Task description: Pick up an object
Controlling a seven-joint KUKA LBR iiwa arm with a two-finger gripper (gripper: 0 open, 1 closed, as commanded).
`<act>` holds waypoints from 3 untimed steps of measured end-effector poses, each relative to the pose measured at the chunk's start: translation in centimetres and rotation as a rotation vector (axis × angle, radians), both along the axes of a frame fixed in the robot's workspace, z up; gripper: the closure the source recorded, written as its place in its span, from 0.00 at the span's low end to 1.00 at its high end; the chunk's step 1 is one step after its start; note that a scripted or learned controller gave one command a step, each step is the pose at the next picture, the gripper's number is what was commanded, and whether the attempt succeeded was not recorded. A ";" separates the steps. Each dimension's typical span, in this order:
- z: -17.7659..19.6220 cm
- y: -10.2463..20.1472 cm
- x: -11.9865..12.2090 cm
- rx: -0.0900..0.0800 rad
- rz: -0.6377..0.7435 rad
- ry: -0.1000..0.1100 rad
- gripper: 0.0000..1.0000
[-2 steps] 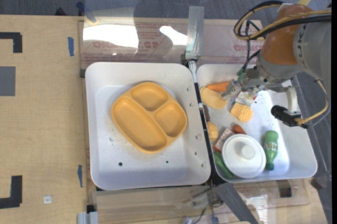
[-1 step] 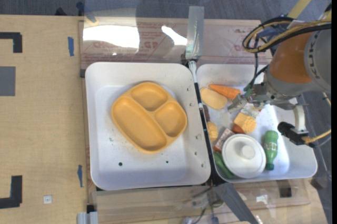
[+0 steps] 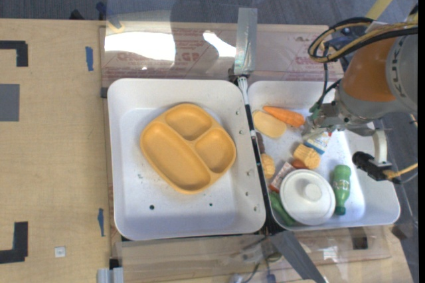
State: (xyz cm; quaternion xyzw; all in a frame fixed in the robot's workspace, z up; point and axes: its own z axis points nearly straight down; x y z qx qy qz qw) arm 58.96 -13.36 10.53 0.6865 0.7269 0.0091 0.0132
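Observation:
My gripper (image 3: 317,123) hangs low over the upper middle of the right bin (image 3: 385,208), under the grey arm with its orange band (image 3: 368,79). Directly beneath it lies a small white packet with red and blue print (image 3: 320,141), partly hidden by the gripper. An orange carrot (image 3: 284,115) lies just left of the gripper, with a pale yellow piece (image 3: 269,124) beside it. A corn cob piece (image 3: 305,155) sits below the packet. A round white lidded bowl (image 3: 307,194) and a green bottle (image 3: 341,187) rest toward the bin's front.
The left bin (image 3: 126,208) holds a yellow divided plate (image 3: 188,146). A small yellow item (image 3: 267,166) and a green item (image 3: 279,210) lie against the right bin's left wall. Cables (image 3: 332,42) loop above the arm.

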 end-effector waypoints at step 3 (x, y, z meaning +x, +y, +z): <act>-2.0 1.7 7.5 -0.003 0.025 0.045 0.00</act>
